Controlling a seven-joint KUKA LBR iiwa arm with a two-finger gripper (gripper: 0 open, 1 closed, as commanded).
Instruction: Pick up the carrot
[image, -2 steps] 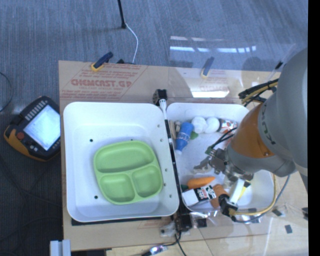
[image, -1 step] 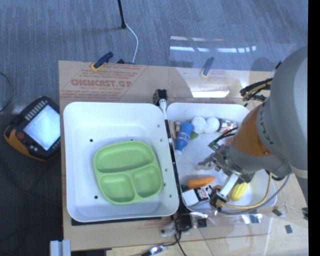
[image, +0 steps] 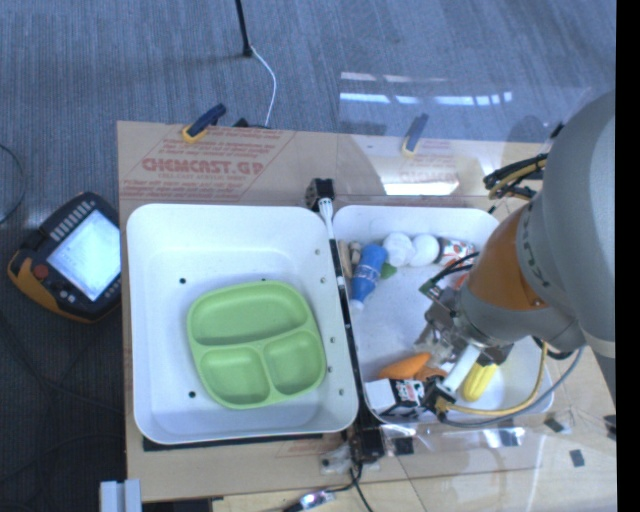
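Observation:
The carrot (image: 404, 366) is a short orange piece lying near the front edge of the right bin (image: 400, 315), left of centre. My gripper (image: 442, 358) hangs low over the bin just right of the carrot, at its right end. Its tip is partly hidden by the wrist and cables. Whether it touches the carrot I cannot tell. The grey arm with its orange band (image: 505, 270) covers the right half of this bin.
A yellow object (image: 480, 380) lies right of the gripper. A blue bottle (image: 368, 270) and two white balls (image: 412, 247) sit at the bin's back. The left bin (image: 160, 250) holds a green divided plate (image: 258, 342). A pendant (image: 72, 255) lies off the bench's left.

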